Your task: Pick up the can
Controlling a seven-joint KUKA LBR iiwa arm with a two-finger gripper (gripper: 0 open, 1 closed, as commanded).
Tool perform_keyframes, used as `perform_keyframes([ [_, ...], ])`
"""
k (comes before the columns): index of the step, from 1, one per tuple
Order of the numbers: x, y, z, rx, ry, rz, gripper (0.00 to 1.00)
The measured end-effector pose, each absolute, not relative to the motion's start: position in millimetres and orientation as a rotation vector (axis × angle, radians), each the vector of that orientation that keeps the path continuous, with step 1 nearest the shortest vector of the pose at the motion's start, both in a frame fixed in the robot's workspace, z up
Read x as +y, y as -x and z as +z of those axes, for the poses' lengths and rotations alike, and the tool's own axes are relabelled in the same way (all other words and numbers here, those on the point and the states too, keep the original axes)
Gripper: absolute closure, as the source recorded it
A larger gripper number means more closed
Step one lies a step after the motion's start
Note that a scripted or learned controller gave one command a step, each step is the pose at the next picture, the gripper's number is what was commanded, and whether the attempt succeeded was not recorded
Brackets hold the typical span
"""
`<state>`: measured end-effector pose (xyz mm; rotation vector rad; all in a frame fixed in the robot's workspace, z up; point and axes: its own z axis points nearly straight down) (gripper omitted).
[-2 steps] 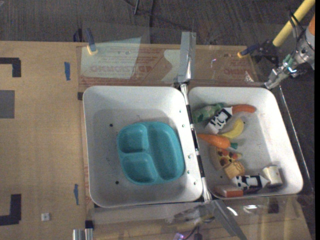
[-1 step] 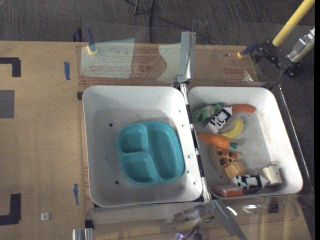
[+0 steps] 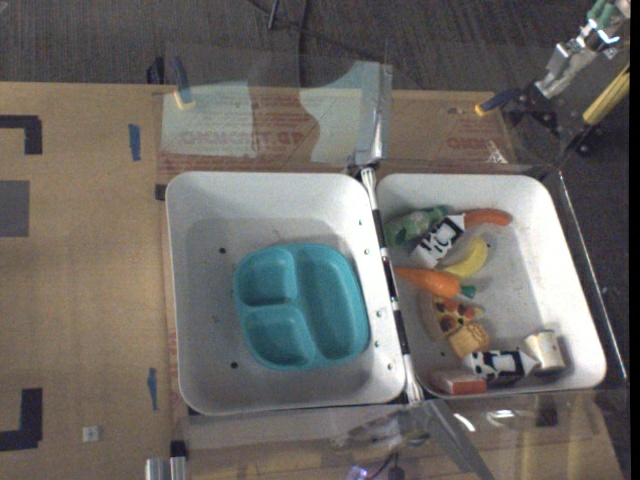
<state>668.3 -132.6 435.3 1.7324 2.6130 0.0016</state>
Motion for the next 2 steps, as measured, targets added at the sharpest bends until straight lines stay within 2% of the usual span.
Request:
perform_keyframes([
  [2, -6.5, -667.5, 434.8, 2.634, -1.713, -0.002, 1.0],
])
